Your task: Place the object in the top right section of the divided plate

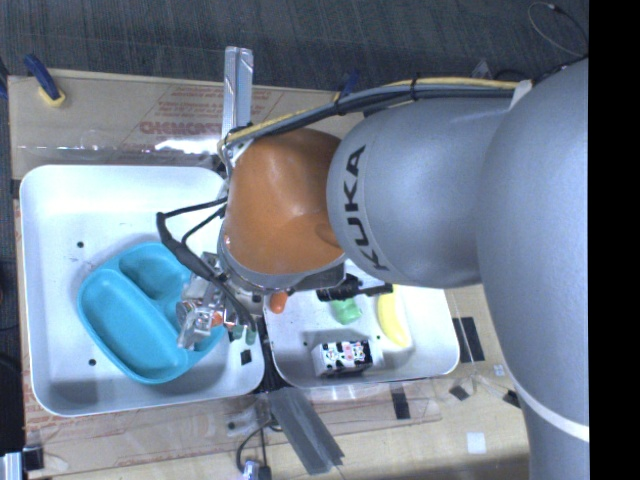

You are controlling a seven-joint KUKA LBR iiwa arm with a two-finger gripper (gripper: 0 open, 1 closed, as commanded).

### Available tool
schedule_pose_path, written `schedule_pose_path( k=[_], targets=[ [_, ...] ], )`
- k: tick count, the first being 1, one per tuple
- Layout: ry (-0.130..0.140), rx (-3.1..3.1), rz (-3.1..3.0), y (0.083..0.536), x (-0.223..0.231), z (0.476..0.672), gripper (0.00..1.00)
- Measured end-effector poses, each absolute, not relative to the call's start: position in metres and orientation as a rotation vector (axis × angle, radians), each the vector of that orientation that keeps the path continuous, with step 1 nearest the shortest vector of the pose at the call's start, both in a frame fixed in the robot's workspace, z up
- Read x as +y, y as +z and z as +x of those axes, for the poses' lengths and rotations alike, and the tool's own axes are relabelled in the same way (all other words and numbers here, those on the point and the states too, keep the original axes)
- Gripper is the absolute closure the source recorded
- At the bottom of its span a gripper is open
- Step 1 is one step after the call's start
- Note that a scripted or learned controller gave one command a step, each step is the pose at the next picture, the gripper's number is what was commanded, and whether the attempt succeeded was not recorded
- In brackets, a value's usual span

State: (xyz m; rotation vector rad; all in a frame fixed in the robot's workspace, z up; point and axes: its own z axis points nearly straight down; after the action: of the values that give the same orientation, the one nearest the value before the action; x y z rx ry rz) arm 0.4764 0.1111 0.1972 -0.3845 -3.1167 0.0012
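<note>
A blue divided plate [130, 313] lies in the left bin [60, 208], with one large section and smaller ones toward its right. My gripper [203, 318] hangs over the plate's right edge, just under the orange band of the arm [285, 203]. The metal of the gripper hides whatever may be between its tips. In the right bin [430, 353] lie a green object [346, 311], a yellow banana-like object [393, 320] and a small black-and-white patterned box [346, 355].
The big grey arm covers most of the right bin and the upper right of the view. A cardboard sheet [150, 103] lies behind the bins. A vertical metal post [238, 83] stands at the back between the bins.
</note>
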Motion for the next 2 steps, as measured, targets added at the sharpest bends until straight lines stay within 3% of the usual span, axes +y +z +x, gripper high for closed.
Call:
schedule_pose_path(
  k=[1,2],
  targets=[
    [0.001,-3.117,-0.385,0.1973,0.1108,0.4765,0.0],
    [0.001,-3.117,-0.385,0.1973,0.1108,0.4765,0.0]
  ],
)
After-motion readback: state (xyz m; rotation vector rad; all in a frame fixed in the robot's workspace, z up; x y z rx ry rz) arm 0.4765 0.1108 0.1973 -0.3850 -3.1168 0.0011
